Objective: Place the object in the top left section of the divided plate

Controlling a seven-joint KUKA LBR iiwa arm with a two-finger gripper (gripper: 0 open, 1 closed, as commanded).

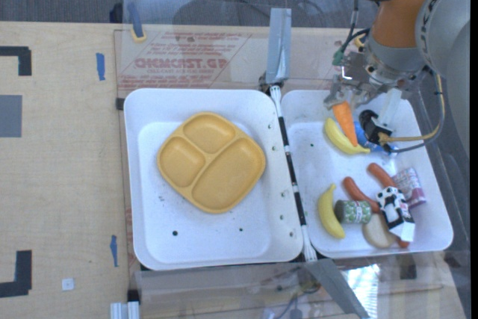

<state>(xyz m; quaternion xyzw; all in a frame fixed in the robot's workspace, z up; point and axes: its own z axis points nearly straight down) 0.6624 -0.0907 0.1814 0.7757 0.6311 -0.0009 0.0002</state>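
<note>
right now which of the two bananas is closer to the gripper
The upper banana, lying in the right bin just below the gripper, beside the carrot. The other banana lies farther down, near the bin's bottom left, next to a green can.

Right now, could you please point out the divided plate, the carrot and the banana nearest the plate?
divided plate (212, 161): camera view, on the ridge where its sections meet.
carrot (344, 118): camera view, middle of its orange body.
banana nearest the plate (328, 211): camera view, middle of its curved yellow body.
</note>
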